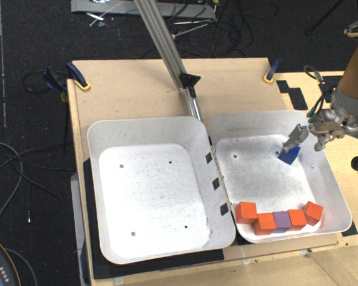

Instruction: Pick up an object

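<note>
The gripper (295,143) pinches a blue block (290,155) between its fingers above the right bin (325,166), toward its far right corner; the block's long axis slants (upper right to lower left). Along the bin's near edge sit orange blocks (247,211) flanking a purple block (282,220). The left bin (100,138) lies beside it.

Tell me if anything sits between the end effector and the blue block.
Nothing visible does. The end effector is right at the blue block in the right bin; the other blocks lie along its near edge.
</note>
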Robot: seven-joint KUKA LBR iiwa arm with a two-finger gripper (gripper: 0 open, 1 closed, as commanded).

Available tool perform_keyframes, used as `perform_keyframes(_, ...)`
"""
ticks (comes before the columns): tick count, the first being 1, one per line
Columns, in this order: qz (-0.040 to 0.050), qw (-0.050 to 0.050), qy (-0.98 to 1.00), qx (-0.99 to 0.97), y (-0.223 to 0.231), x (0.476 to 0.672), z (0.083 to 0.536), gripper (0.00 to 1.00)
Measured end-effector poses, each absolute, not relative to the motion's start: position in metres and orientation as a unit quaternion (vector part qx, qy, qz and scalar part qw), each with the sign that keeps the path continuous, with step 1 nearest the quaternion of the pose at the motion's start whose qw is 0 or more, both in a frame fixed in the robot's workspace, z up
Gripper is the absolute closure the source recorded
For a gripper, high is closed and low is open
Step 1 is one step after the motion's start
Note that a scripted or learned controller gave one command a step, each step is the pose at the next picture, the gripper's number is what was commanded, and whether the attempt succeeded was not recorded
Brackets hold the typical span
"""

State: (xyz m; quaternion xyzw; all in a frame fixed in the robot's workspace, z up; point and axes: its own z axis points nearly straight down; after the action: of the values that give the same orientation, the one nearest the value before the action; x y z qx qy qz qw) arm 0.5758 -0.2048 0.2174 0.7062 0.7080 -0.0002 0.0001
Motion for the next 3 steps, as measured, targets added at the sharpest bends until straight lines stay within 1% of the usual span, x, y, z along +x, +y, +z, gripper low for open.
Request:
perform_keyframes(1,-0.0018,-0.002,0.708,0.706,-0.224,0.606,0.094,0.0)
perform_keyframes(2,0.0018,0.007,0.709,0.706,-0.212,0.664,0.099,0.0)
perform_keyframes(3,-0.0011,0.0,0.707,0.708,-0.216,0.626,0.096,0.0)
